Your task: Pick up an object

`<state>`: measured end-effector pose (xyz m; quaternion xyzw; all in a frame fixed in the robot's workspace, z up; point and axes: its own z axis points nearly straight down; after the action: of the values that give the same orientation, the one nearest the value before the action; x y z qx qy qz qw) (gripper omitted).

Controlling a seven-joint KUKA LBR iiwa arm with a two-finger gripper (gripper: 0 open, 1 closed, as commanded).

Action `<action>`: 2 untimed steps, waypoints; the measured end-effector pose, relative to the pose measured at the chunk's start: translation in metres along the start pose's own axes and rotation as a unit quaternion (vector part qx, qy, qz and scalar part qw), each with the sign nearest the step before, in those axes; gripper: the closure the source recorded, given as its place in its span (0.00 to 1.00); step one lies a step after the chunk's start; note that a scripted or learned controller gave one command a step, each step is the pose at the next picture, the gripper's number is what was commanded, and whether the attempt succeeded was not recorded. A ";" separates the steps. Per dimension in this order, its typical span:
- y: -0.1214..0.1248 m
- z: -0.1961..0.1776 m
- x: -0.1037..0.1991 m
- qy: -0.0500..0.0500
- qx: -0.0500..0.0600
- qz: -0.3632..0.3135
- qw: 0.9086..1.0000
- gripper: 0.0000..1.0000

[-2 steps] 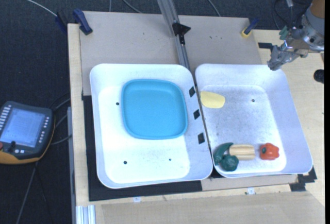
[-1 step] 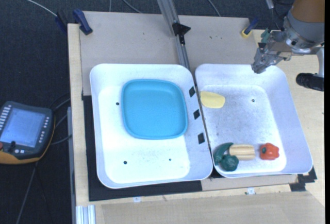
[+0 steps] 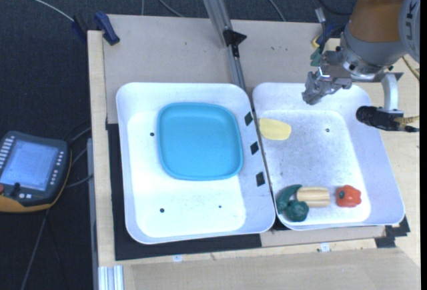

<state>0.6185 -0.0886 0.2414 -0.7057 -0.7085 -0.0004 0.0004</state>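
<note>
Gripper [image 3: 319, 91] over far edge of right bin [image 3: 373, 149]; finger state: cannot tell, too small and blurred.
Nothing seen held. Yellow piece [image 3: 275, 129] at left wall; green item [image 3: 292, 203], wooden cylinder [image 3: 313, 197], red pepper-like toy [image 3: 347, 196] touching along near wall.

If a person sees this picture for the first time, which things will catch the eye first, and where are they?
The blue plate stands out first, lying in the middle of the left bin. Next come the small items in the right bin: a yellow piece near its left wall, and a green item, a tan block and a red item in a row along the near edge. The end effector hangs over that bin's far edge.
</note>
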 end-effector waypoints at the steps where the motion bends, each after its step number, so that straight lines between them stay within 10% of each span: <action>1: -0.018 -0.005 0.057 0.000 0.000 0.000 1.000 1.00; 2: -0.035 0.005 0.102 0.000 0.000 0.000 1.000 1.00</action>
<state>0.5834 0.0130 0.2368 -0.7057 -0.7085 -0.0002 0.0004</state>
